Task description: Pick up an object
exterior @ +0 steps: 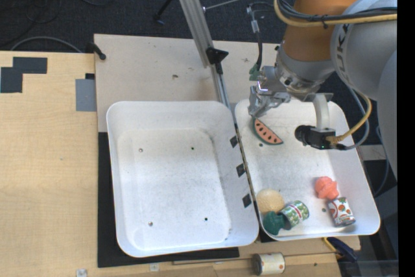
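In the camera view, the gripper hangs low over the back of the right bin, close to the wall it shares with the left bin, which sits toward the middle of the tabletop. Just below its tip lies a toy watermelon slice, flat on the bin floor, rind toward the divider. Nothing shows between the gripper's tips, so it grasps nothing; whether it is released or clenched I cannot tell.

The slice looks like the likeliest target, since the gripper is poised almost on top of it.

The other objects crowd the bin's front edge: a tan ball, a dark green toy, a small green-labelled can, an orange-red lump and a red-patterned can. Their tight packing probably makes the isolated slice easier to reach.
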`<state>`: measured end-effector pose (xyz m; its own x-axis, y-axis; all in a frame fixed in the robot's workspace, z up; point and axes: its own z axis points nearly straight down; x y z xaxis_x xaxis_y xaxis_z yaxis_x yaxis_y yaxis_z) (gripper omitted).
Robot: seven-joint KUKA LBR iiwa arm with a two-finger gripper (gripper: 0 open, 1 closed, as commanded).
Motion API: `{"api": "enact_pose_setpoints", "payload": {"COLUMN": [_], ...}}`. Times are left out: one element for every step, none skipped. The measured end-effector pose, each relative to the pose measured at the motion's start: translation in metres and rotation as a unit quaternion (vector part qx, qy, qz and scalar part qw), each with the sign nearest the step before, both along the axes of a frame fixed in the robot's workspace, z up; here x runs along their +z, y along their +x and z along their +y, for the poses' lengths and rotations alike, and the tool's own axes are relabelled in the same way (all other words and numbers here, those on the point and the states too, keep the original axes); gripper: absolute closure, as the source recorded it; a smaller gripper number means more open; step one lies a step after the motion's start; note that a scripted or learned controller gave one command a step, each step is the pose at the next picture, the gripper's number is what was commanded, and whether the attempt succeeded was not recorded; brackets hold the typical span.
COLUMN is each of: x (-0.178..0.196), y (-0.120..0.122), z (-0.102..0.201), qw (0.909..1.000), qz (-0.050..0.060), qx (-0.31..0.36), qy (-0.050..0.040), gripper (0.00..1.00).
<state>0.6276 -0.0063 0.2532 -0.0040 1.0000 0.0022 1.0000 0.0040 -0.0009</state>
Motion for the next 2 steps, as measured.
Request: {"api": "enact_pose_setpoints", "payload": {"x": [0.0, 0.001], "y": [0.0, 0.0], "z": [0.045, 0.096], "qw": [1.0, 1.0], "qz": [0.0, 0.001], "qx": [0.0, 0.0], "qy": [-0.0004, -0.0003], "gripper": [1.0, 1.0]}}
